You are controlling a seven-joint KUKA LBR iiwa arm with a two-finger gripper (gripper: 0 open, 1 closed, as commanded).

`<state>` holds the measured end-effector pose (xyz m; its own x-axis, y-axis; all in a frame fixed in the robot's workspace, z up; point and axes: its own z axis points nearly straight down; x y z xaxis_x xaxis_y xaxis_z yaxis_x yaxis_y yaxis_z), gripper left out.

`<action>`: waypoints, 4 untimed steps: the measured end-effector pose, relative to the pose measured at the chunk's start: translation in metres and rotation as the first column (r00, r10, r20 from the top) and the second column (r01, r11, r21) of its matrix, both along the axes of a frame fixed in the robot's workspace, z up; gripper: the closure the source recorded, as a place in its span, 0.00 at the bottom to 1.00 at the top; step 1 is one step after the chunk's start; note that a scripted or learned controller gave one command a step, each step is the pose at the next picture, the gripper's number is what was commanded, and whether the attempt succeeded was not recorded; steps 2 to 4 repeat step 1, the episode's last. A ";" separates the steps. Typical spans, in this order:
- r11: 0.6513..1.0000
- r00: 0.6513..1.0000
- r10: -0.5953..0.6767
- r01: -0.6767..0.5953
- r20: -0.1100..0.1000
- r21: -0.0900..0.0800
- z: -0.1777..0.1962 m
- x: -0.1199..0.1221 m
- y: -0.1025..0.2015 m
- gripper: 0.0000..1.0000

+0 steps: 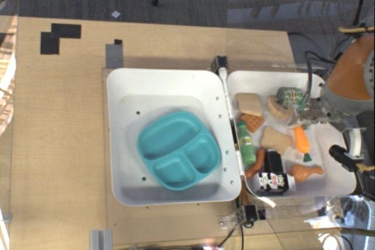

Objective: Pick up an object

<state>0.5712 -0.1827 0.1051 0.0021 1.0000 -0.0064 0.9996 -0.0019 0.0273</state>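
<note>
Claw (306, 113), its grip impossible to tell from above, hangs at right of frame over the food-cluttered bin (334, 184), nearest the carrot (301, 139), seemingly choosing a target.

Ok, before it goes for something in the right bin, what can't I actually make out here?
- Gripper: dark and small against the clutter, so its state is unreadable.
- Arm: cut off by the right edge.
- Can: right part hidden behind the gripper.
- Black-and-white carton: print too small to read.
- Green bottle: label too small.
</note>
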 end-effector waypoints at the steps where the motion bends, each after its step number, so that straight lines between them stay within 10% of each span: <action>1: 0.975 0.975 -0.221 0.221 -0.018 0.007 0.082 -0.002 0.024 1.00; 4: 0.975 0.975 -0.221 0.221 -0.018 0.007 0.082 -0.002 0.024 1.00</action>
